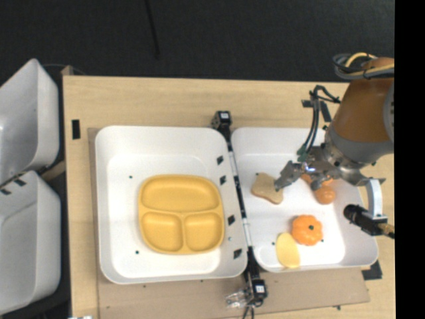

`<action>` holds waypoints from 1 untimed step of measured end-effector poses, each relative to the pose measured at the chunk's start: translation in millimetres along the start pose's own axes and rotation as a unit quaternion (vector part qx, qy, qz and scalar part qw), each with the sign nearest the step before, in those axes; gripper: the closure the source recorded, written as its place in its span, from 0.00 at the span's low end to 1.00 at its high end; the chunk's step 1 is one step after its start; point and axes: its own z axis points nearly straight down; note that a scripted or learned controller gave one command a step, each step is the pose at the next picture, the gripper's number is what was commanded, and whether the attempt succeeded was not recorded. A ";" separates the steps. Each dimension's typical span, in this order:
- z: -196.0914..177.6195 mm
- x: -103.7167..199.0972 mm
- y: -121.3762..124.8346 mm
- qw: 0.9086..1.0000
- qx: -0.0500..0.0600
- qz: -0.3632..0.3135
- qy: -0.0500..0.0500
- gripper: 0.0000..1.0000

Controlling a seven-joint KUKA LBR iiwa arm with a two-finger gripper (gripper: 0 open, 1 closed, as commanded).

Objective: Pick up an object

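wooden bench (159,102) — two white bins (113,198)

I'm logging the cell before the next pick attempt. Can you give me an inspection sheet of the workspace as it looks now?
Surface: wooden bench bearing two shallow white bins, the left bin and the right bin.
Job's things: in the right bin, a tan flat piece, an orange pumpkin-like object, a pale yellow piece and a small orange object partly under the arm.
Clutter: a yellow divided tray in the left bin.
Grippers: gripper low over the right bin, beside the tan flat piece; whether it holds anything cannot be told.
Cables: dark cables along the arm.
Surroundings: white shapes at the left, dark floor beyond.
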 end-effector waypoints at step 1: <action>-5.1 0.1 2.2 1.000 -0.005 -0.001 -0.001 0.00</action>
